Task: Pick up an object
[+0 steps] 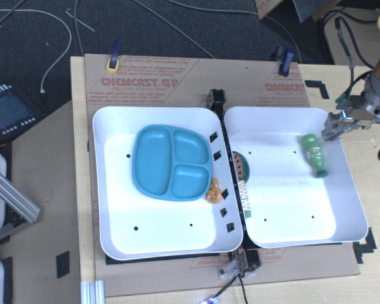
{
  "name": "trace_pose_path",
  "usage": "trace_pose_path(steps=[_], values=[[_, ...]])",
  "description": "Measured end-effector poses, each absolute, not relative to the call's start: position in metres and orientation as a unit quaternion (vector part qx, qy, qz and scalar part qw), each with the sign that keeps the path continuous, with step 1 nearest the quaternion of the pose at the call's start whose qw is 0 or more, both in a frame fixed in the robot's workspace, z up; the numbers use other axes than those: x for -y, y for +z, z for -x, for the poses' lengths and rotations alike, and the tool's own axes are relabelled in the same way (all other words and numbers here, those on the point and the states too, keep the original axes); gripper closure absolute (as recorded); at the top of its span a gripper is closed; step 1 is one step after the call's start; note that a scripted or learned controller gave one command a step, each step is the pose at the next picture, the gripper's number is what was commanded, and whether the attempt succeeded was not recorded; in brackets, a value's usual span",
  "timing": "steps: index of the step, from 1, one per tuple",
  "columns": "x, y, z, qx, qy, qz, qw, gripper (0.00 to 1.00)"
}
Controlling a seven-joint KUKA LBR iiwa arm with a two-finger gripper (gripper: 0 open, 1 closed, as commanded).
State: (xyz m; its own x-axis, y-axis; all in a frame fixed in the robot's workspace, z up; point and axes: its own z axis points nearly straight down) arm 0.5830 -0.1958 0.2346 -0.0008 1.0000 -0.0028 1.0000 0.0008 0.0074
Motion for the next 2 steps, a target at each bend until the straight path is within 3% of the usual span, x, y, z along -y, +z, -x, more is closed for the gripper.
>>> trace_pose_path(steps=[1, 2], values=[[0.196, 0.29, -0.584, -0.708, 0.0019, -0.707, 0.004, 1.0], [0.155, 0.281, -0.59, -0.708, 0.0001, -0.706, -0.001, 1.0]])
